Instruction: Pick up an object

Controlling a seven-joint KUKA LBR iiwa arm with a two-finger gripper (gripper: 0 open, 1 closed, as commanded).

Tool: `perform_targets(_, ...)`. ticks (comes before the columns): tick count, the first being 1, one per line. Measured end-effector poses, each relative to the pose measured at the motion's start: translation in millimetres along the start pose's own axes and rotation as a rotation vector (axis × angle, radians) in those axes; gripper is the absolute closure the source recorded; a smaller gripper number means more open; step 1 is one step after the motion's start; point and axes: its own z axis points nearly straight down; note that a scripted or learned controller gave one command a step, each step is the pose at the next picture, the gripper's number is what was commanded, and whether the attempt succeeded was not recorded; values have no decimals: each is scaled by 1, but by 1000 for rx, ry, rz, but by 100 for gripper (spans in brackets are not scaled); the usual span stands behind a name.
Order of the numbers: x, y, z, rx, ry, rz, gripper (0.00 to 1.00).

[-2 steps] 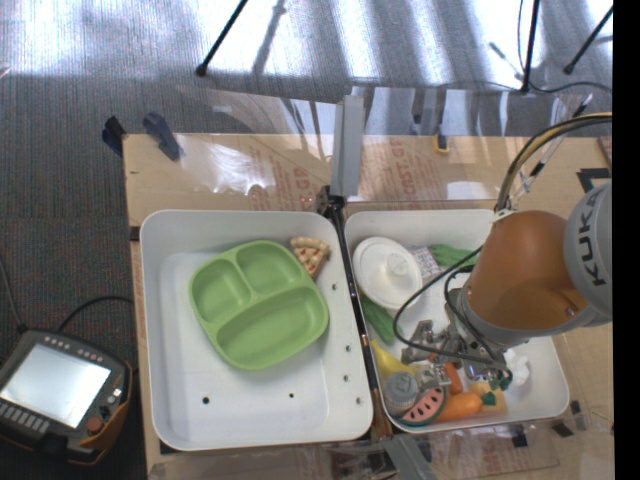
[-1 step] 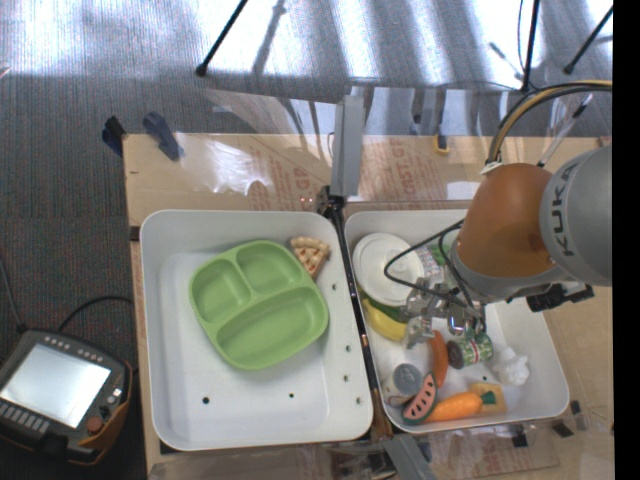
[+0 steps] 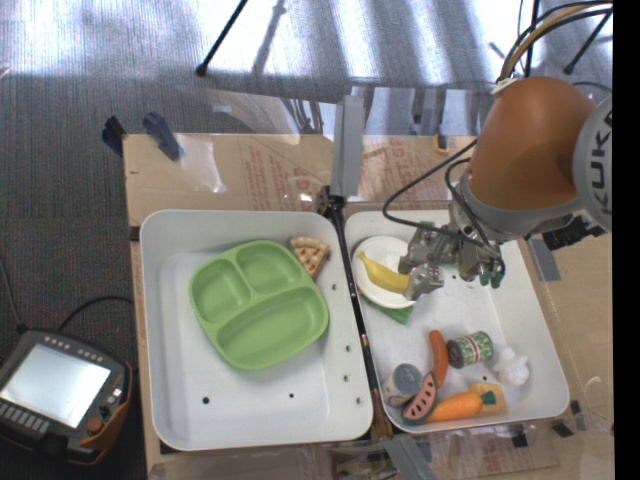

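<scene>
Metal tool [image 3: 447, 264] above smooth curved banana [image 3: 383, 273].

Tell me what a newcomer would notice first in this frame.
Probably the green tray, lying alone but for a waffle piece in the left bin. Next, the arm's orange band looming over the right bin, with the claw hanging beside a banana on a white plate.

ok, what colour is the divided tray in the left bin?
Light green: the divided tray shows plainly in the camera view, lying in the left bin.
</scene>
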Motion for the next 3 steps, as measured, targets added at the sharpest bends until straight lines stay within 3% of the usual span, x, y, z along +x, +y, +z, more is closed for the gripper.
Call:
perform_targets(1, -44, 1, 44, 0, 16, -204, 100)
perform_targets(2, -76, 6, -16, -2, 12, -414, 100)
perform_targets(3, -13, -56, -24, 0, 14, -345, 100)
